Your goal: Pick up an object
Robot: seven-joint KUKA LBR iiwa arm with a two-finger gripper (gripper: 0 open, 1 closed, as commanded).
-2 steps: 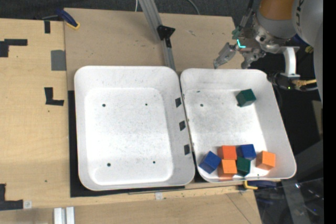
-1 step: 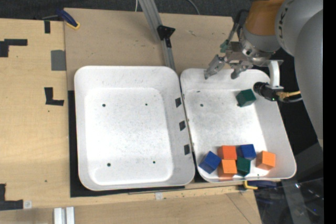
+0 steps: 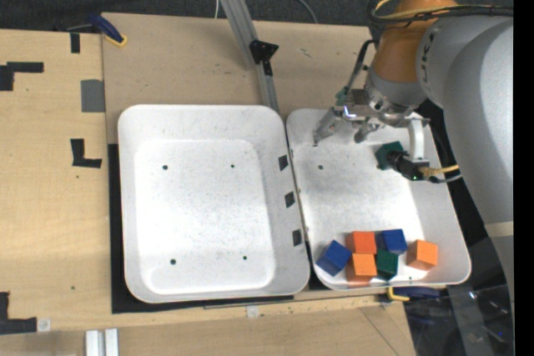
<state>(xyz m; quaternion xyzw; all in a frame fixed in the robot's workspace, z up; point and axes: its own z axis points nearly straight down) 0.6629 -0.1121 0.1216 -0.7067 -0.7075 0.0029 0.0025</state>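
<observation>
Item: cluster of blocks, two blue [image 3: 334, 256], three orange [image 3: 362, 242], one dark green [image 3: 385, 263], lay well apart from my pincer [image 3: 342, 129], at the opposite end of the right bin [image 3: 350, 179]. My pincer stood with its fingers spread, holding nothing. Left bin [image 3: 204, 204] lay beside, on the worktop [image 3: 50, 196]. Status, as I judged: nothing picked; approach, grasp and lift all remained.

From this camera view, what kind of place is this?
Probably a robotics lab bench for grasping trials: a robot arm reaches over two white bins, and small coloured blocks lie in the right one.
</observation>
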